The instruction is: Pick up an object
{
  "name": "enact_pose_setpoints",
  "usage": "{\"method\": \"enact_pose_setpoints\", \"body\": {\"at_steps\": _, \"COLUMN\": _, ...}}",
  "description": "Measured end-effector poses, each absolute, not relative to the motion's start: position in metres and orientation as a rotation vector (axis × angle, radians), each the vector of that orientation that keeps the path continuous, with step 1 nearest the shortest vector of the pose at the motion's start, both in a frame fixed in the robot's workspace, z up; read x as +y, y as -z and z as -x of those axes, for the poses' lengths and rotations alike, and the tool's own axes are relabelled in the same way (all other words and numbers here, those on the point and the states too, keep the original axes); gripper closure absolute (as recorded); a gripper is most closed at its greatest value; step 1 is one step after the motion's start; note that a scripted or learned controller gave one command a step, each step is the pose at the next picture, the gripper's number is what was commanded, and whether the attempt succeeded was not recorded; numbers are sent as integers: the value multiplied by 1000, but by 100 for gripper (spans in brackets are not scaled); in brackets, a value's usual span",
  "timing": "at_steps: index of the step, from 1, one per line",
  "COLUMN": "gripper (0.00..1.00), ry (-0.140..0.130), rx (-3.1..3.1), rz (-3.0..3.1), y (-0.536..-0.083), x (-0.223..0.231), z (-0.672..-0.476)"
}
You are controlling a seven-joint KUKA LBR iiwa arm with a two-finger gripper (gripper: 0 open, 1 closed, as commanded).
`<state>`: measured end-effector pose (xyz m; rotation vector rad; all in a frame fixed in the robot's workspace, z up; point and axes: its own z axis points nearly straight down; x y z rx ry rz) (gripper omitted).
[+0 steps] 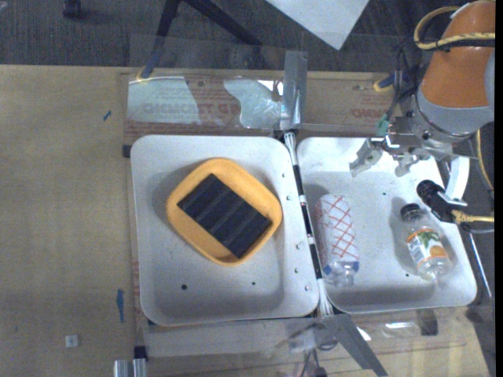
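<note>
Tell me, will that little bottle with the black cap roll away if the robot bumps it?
Probably. The bottle with the black cap lies on its side on the smooth floor of the right bin, so a sideways nudge could roll it. It looks clear and mostly empty, so likely light and easy to knock. Its rounded plastic may slip between the fingers.

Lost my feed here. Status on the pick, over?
Gripper open, holding nothing, over right bin's far edge. Two bottles lying in it, untouched. Nothing blocking.

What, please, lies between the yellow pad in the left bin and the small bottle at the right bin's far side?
The camera view shows a red-checked bottle lying between the yellow pad and small bottle.
</note>
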<state>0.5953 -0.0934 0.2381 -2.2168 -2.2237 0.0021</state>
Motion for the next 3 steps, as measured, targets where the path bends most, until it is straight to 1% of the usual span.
{"method": "enact_pose_setpoints", "body": {"at_steps": 1, "gripper": 0, "ry": 2, "rx": -2445, "rz": 1979, "y": -317, "x": -87, "z": -596}}
{"method": "enact_pose_setpoints", "body": {"at_steps": 2, "gripper": 0, "ry": 0, "rx": -2468, "rz": 1944, "y": -191, "x": -60, "z": -575}}
{"method": "enact_pose_setpoints", "body": {"at_steps": 3, "gripper": 0, "ry": 8, "rx": -2370, "rz": 2074, "y": -88, "x": -106, "z": -600}}
